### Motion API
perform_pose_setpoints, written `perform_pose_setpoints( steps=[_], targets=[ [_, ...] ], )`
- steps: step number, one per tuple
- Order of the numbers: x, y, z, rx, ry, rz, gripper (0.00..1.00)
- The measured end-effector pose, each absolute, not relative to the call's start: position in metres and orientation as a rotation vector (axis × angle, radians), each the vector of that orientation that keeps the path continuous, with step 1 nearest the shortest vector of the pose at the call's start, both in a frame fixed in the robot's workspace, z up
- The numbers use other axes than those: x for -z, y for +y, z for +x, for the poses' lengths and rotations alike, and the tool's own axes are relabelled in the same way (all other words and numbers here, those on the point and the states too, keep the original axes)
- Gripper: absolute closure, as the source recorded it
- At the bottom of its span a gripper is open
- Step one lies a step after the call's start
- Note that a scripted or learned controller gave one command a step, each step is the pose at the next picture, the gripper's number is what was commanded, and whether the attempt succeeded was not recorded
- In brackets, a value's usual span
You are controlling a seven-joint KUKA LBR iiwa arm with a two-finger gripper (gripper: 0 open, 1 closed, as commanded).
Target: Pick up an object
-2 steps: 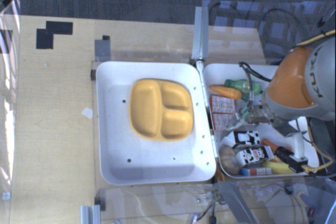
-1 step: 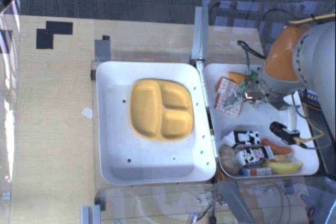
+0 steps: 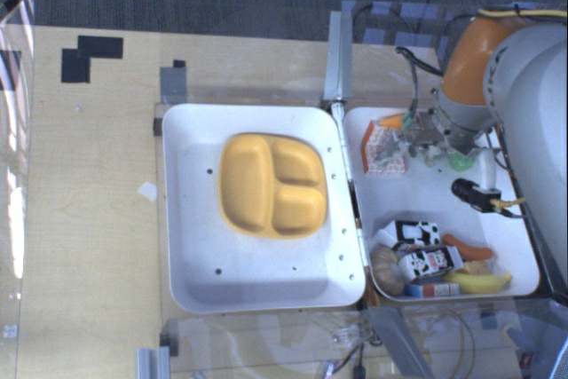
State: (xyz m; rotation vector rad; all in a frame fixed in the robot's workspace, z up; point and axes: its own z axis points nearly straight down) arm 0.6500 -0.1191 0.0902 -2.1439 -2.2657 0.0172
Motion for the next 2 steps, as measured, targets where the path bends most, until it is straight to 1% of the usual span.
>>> perform_pose_setpoints(
  steps=[1, 2],
  targets=[
    [-0.1047, -0.1238, 0.6510, -0.026, -2.281, -2.144, 1.00],
    [-0.1058, -0.1229, 0.6524, -0.020, -2.284, -2.146, 0.00]
  ],
)
